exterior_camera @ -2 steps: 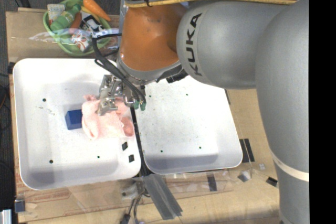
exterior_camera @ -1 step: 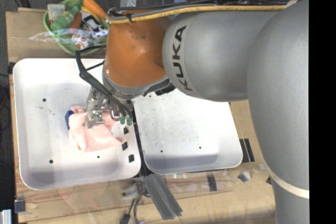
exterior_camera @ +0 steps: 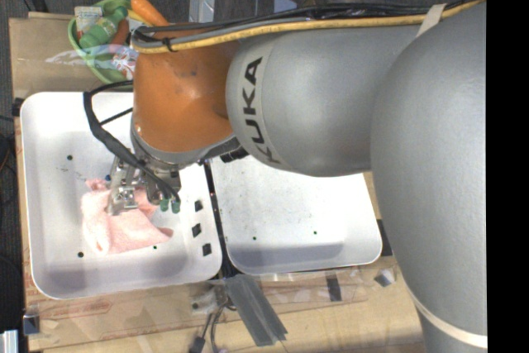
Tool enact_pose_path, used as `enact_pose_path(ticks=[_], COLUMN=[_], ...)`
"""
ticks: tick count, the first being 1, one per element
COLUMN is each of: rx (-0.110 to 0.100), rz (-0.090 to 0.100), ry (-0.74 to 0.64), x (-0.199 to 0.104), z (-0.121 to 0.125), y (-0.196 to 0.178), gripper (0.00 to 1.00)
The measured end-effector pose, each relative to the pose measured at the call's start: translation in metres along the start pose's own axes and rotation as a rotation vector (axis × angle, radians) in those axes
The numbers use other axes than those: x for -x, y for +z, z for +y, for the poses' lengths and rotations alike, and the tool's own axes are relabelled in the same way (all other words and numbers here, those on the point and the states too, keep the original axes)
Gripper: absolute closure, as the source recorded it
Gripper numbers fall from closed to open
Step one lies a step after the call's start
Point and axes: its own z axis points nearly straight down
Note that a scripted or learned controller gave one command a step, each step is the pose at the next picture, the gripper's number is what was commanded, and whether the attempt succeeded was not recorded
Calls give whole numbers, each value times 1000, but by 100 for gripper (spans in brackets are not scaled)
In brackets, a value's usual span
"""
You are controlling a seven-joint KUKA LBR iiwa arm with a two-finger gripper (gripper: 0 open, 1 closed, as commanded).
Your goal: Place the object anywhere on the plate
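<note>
The grey arm fills the right of the camera view and reaches leftward, its orange band hanging over the left bin. The right bin lies just beside it on the bench, and a green bowl of toy vegetables sits on the bench beyond the left bin's far edge. In the left bin lies a pink plate, pale and somewhat irregular in outline, toward the bin's middle. The tool hangs below the band, right at the plate's far edge, with green-tipped parts just to its right. How wide it stands I cannot tell, for its metal parts blur together, and no object can be made out between them; where the task's object is cannot be told either, since nothing distinct is seen apart from the plate. Judging from this, the step in hand is the lowering or release over the plate. To do it well the tool should sit over the plate's middle, not its rim, come down low before letting go, and lift straight up so nothing is dragged off.
</note>
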Motion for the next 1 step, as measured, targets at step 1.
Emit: enact_pose_path(ticks=[1], rx=[0], rz=[0], ry=[1], x=[0], z=[0], y=[0], gripper=[0])
